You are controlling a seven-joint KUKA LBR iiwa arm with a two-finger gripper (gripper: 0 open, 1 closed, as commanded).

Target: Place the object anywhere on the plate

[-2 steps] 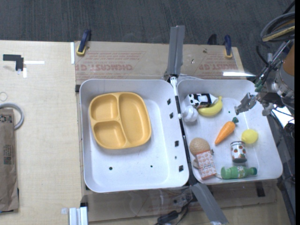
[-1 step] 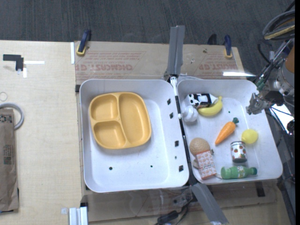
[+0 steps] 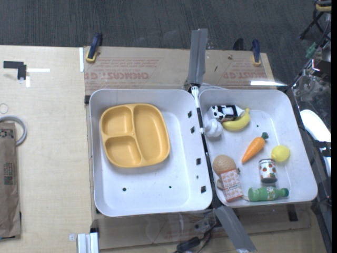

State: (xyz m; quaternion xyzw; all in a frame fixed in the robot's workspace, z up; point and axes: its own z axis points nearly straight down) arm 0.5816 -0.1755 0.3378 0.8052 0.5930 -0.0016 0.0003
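Camera view, looking down on your bench: two shallow white bins lie side by side. Your left bin (image 3: pixel 105 194) holds the yellow plate (image 3: pixel 135 135), a three-compartment dish lying flat in the bin's upper-left part, with nothing on it. Your right bin (image 3: pixel 295 120) holds every loose object. Near its upper-left corner a black-and-white toy (image 3: pixel 224 111) touches a banana (image 3: pixel 237 121), and a small silvery-white object (image 3: pixel 212 128) lies just below them against the divider. A carrot (image 3: pixel 254 147) lies tilted at the bin's centre, with a lemon (image 3: pixel 280 153) just beside it to the right. Below the lemon stands a small can (image 3: pixel 268 171), and a green bottle (image 3: pixel 268 193) lies on its side along the lower wall. At lower left you see a round brown bun (image 3: pixel 224 164) touching a small red-and-white carton (image 3: pixel 230 185). You cannot tell the gripper's state from this view. Cardboard (image 3: pixel 158 70), clamped at its upper edge, lies beneath both bins.
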